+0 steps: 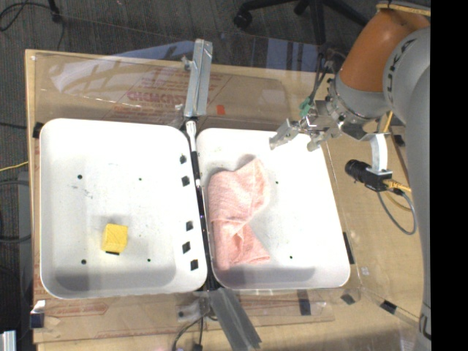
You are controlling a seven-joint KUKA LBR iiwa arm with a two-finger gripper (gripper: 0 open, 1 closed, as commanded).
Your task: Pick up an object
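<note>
A crumpled pink cloth (238, 212) lies in the right bin (314, 218), against its left wall. A small yellow block (115, 238) rests in the left bin (80, 152), toward its front. My gripper (295, 140) hangs over the far edge of the right bin, up and to the right of the cloth and apart from it. Its fingers are spread open and nothing sits between them.
A grey metal bar (196, 79) runs back from the divider between the bins. The arm's orange band (373, 46) and grey links stand at the right of the bench. An office chair base (307, 6) sits on the floor beyond.
</note>
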